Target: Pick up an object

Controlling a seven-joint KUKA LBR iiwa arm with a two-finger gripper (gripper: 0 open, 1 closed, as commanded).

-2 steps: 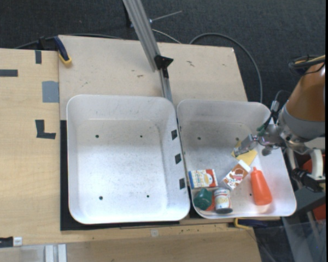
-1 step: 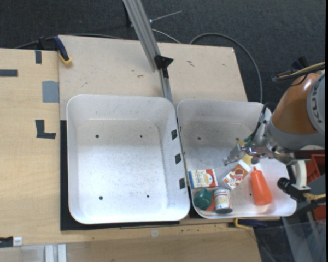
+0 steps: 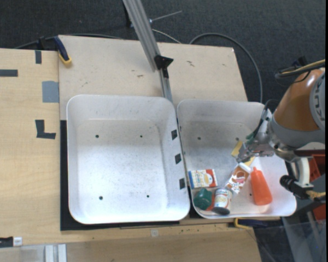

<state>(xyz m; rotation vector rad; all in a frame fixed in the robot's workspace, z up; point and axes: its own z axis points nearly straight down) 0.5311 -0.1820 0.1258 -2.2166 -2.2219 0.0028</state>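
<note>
We found the grey arm with its orange band (image 3: 298, 105) reaching in from the right edge of the frame, its two-finger gripper (image 3: 250, 149) low over the right-hand shallow white plastic bin (image 3: 218, 113). The gripper sat in the right middle of that bin, just above a cluster of small goods gathered in the bin's lower right corner. Whether the pincer was released or clenched we could not tell, since the wrist body hid its tips from this slanted overhead view.

The candidates for picking lay close together. An orange, tapered plastic bottle (image 3: 260, 187) lay on its side nearest the right wall. Just left of it sat a small red-and-white packet (image 3: 239, 180), whose upper end came nearest the gripper. Further left rested a small white and red carton (image 3: 203, 177), and below it a dark green rounded lump (image 3: 204, 197) beside a small tin with a printed label (image 3: 222, 198). The left-hand white bin (image 3: 79, 146) lay in the lower left half of the frame.

We judged the step in hand to be the approach, or the descent onto a target, with nothing visibly held. The next move, as we read it, called for settling onto the red-and-white packet or the orange bottle, closing squarely on one item without catching its neighbour, and lifting clear of the bin's wall.
</note>
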